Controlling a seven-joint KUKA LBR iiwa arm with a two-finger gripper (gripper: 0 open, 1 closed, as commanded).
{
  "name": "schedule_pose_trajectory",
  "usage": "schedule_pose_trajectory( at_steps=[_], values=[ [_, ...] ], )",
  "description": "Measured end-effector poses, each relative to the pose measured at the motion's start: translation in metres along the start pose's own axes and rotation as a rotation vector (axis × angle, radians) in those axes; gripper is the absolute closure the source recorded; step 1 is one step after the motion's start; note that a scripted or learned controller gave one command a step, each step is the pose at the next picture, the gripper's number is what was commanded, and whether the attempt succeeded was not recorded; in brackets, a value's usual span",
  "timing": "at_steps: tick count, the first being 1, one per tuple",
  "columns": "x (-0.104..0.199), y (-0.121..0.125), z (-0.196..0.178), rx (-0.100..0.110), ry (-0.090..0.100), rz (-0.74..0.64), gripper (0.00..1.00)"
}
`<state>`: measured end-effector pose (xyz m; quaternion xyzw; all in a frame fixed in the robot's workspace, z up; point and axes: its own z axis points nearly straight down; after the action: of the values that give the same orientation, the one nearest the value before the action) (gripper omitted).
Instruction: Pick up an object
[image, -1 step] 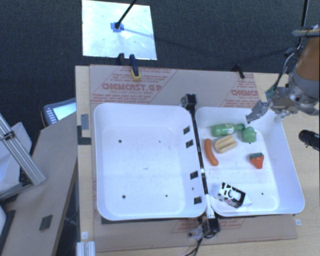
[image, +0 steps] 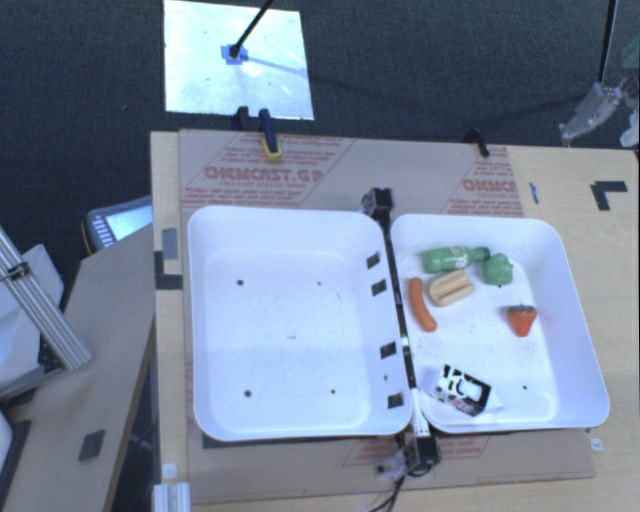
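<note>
Hand off past the desk's far right corner, objects lying in the right bin.

The hand (image: 600, 106) shows as a pale blur above the dark floor, well apart from both bins; I cannot tell whether it is open or closed. In the right bin (image: 572, 290) lie a green bottle (image: 455, 259), a green pepper (image: 498, 268), a tan bun (image: 450, 289), an orange sausage (image: 423, 304), a red strawberry (image: 521, 319) and a black-and-white item (image: 463, 390). The left bin (image: 205, 300) adjoins it.
</note>
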<state>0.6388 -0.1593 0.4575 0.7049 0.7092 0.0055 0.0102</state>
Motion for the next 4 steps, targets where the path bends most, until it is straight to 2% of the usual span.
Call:
schedule_pose_trajectory(
  at_steps=[1,2,3,4],
  values=[
    [0.001,0.0,-0.001,0.014,0.004,-0.004,1.0],
    [0.101,-0.062,-0.087,0.01,0.009,-0.009,1.0],
    [0.169,-0.035,-0.039,0.023,0.009,-0.006,1.0],
    [0.226,-0.083,-0.084,0.016,0.01,-0.005,1.0]
  ],
)
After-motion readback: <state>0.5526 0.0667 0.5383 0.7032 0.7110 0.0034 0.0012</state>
